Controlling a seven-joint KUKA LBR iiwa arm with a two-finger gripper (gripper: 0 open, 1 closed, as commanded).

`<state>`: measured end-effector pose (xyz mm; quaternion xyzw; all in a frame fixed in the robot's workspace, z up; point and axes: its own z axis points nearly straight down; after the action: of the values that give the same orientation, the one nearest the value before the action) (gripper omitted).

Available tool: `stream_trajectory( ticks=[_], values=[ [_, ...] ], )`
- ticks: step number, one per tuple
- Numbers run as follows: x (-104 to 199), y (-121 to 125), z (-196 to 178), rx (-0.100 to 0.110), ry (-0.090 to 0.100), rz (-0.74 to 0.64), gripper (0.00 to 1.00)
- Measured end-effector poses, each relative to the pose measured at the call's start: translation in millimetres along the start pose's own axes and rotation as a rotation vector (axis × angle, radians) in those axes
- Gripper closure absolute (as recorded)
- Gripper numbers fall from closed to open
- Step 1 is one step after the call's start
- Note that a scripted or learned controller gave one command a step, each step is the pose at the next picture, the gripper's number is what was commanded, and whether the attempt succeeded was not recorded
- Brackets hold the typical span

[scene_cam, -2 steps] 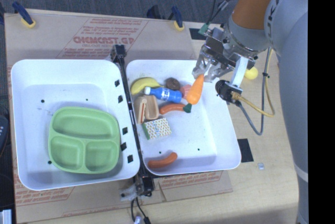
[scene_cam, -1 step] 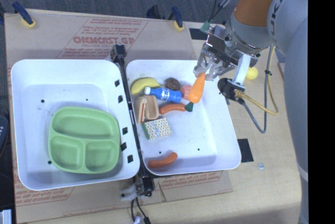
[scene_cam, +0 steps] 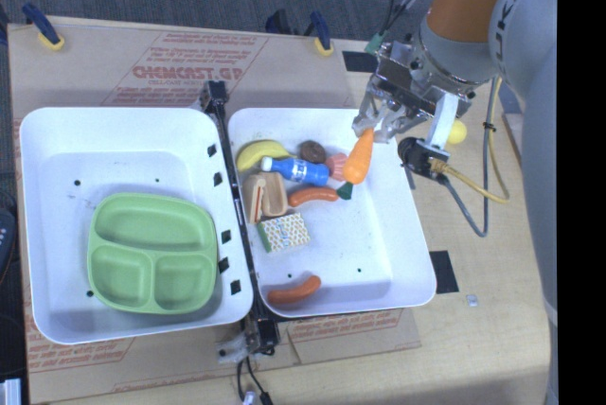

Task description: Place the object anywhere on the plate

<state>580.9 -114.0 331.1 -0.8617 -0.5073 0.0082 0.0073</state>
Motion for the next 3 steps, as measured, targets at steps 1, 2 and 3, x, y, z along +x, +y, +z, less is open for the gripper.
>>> stream_trajectory(
  ticks=[1,2,3],
  values=[
    [0.7,-0.4,-9.7,0.003,-0.001,-0.008,1.0],
    [1.6,-0.9,-19.4,0.006,-0.002,-0.017,1.0],
    [-33.2,53.7,16.3,-0.016,0.005,-0.154,1.0]
  ],
)
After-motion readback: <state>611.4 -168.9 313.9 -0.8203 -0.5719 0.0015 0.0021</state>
